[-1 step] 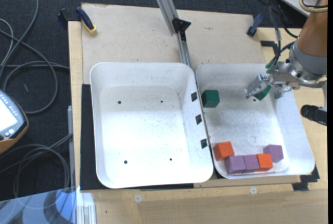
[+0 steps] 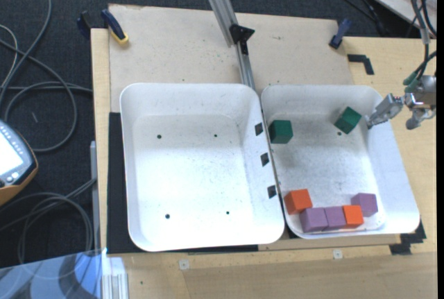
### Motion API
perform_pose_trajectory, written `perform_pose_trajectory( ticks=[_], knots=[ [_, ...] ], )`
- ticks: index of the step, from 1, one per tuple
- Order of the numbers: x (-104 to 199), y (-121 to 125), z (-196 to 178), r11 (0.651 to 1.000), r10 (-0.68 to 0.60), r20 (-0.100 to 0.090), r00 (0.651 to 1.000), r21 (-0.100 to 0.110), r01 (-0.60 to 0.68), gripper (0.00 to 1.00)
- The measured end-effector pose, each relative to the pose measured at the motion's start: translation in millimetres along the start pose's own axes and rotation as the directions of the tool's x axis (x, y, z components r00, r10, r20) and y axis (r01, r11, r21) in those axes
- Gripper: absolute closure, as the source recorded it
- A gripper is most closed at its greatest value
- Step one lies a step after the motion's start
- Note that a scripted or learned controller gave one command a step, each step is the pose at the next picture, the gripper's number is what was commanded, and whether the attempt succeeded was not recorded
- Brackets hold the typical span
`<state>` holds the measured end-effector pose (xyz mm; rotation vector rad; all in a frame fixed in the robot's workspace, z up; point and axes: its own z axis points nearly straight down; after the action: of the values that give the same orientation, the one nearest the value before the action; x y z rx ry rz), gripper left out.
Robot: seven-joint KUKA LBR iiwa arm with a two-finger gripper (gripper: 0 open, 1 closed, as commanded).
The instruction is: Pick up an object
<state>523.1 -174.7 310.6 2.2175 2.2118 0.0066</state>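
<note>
Two shallow white bins sit side by side on a wooden bench. The left bin point(image 2: 139, 117) holds no blocks. In the right bin point(image 2: 399, 173), a green cube point(image 2: 281, 131) lies at the far left by the dividing wall, and a second green cube point(image 2: 348, 120) sits tilted toward the far right. Along the near wall lie an orange cube point(image 2: 298, 201), a purple block point(image 2: 322, 218), a smaller orange cube point(image 2: 353, 216) and a purple cube point(image 2: 365, 204), clustered together. The gripper point(image 2: 380, 112) hangs over the right rim, just beside the tilted green cube.
</note>
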Motion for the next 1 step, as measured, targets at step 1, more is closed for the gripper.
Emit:
perform_pose_trajectory(
  ticks=[1],
  knots=[
    [51.3,19.5,48.8,1.0,-0.008,-0.008,1.0,0.015,0.008,0.0]
  ],
)
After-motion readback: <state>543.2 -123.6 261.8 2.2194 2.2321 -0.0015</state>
